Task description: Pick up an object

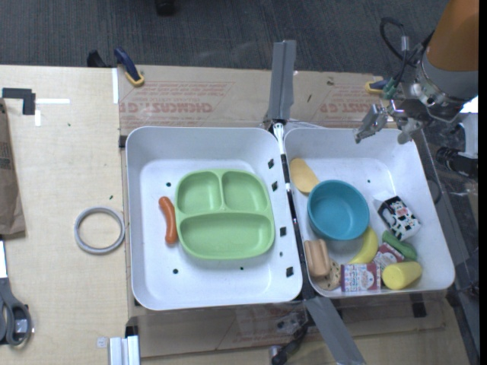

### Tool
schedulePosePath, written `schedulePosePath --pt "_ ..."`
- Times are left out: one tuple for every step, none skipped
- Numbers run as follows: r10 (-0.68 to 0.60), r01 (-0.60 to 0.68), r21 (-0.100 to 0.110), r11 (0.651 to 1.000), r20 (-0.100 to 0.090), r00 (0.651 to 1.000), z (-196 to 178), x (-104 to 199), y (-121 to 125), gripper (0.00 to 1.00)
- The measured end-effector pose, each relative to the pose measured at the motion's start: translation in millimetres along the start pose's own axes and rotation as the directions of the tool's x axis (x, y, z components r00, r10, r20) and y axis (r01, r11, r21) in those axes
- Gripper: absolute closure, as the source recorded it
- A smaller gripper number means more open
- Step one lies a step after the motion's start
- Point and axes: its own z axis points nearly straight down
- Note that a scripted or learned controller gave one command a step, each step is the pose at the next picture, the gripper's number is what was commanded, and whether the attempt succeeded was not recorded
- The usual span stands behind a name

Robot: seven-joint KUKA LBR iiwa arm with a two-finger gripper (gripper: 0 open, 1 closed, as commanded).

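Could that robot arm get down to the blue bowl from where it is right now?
Probably yes. The gripper hangs over the far edge of the right bin, and the blue bowl sits open-topped just below it in that bin, with nothing over it; the toys only crowd its sides.

A grey tape ring (100, 230) lies at the frame's left on the pale wooden bench (61, 166); metal scissors (14, 318) sit lower left; a blue clamp (129, 67) upper left.
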Motion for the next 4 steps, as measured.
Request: schedulePosePath --pt "0.013 -0.013 0.001 1.000 0.000 1.000 123 -14 -33 0.00" --pt "0.235 -0.235 0.000 0.972 0.000 0.972 67 11 -67 0.00" --pt "0.317 -0.317 0.000 0.948 0.001 0.948 130 -57 -5 0.00" --pt "0.153 -0.153 -0.003 0.988 0.002 0.988 171 -41 -104 0.00"
